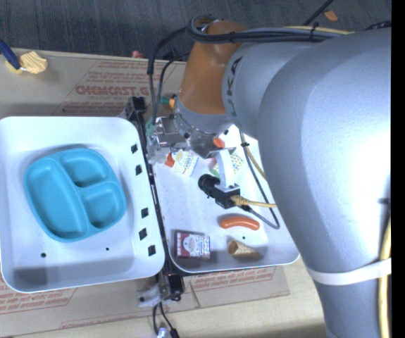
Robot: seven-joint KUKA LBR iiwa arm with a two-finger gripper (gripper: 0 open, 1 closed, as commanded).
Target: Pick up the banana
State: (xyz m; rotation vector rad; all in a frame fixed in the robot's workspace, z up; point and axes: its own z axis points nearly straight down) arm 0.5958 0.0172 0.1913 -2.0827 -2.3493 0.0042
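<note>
You have two shallow white plastic bins side by side on the counter. In the left bin lies a blue three-compartment plate. In the right bin, a dark red box lies nearest you, with an orange sausage-shaped toy to its right.

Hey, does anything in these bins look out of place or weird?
Nothing looks spilled or damaged. The blue tray sits askew in the left bin, and small items lie jumbled in the right bin.
</note>
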